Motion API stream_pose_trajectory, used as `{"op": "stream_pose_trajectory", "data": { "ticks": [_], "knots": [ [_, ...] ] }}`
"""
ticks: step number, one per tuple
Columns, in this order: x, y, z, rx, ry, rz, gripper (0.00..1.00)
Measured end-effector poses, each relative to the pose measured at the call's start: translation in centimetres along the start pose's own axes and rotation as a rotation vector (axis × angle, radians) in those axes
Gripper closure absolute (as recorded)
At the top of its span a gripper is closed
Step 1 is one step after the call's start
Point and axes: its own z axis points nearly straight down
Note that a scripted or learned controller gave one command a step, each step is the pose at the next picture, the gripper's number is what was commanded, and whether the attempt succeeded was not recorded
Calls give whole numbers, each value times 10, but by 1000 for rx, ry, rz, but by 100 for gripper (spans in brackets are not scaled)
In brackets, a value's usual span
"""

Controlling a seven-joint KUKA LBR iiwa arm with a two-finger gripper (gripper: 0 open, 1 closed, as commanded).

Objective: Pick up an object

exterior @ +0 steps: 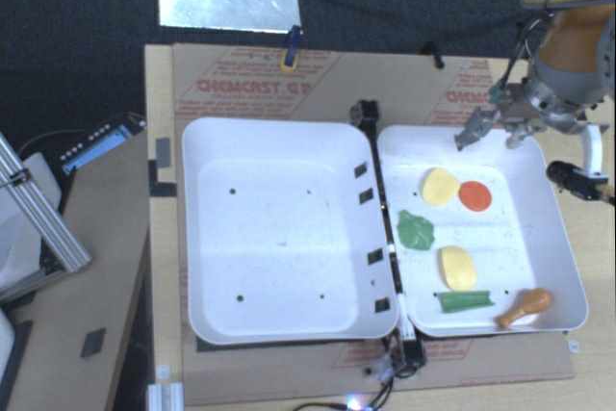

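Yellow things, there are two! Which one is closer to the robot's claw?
The upper yellow piece, beside the orange disc, sits closer to the gripper than the lower one.

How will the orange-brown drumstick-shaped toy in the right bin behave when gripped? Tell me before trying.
The orange-brown drumstick-shaped toy looks like moulded plastic, so probably stiff and light. Its rounded, tapering shape may slip or pivot between fingers. It lies against the right white bin's corner wall, so a push would likely jam it rather than roll it.

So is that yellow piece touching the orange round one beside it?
Apart. The camera view shows a strip of white bin floor between the upper yellow piece and the orange round one.
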Motion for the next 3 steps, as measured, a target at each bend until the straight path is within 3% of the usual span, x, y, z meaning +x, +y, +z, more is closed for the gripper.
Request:
{"op": "stream_pose_trajectory", "data": {
  "ticks": [1, 2, 3],
  "knots": [
    [64, 21, 102, 5, 3, -7, 0],
    [40, 22, 76, -2, -1, 2, 0],
    [22, -13, 127, 5, 0, 3, 0]
  ]
}}
